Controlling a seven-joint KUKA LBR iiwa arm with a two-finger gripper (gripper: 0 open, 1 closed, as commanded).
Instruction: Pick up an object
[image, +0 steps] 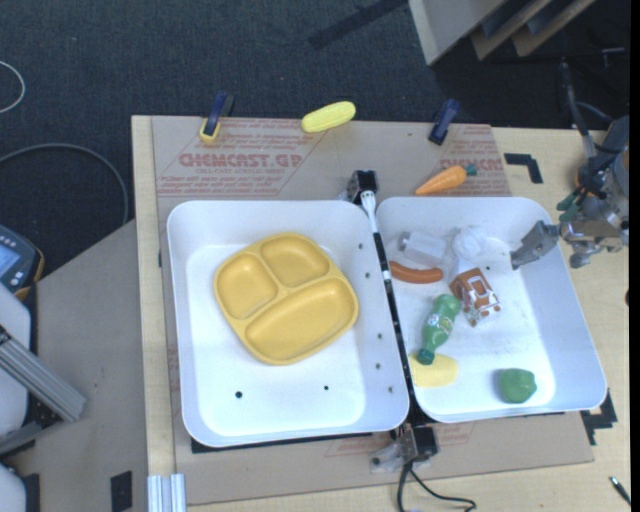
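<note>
A tabletop (160, 160) carries two white bins: the left bin (200, 380) holds a yellow divided plate (286, 297), the right bin (570, 330) a scatter of small things. Among them lie a green bottle (437, 325), a sausage (415, 271), a green lump (516, 385) and a yellow piece (436, 372). The tool (535, 245) hangs over the right bin's far right part, holding nothing visible; whether it is apart or together cannot be told.

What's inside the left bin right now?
The left bin holds one thing: a yellow divided plate, lying flat with its three compartments bare. Whatever sits beneath the plate is covered and cannot be seen.
</note>
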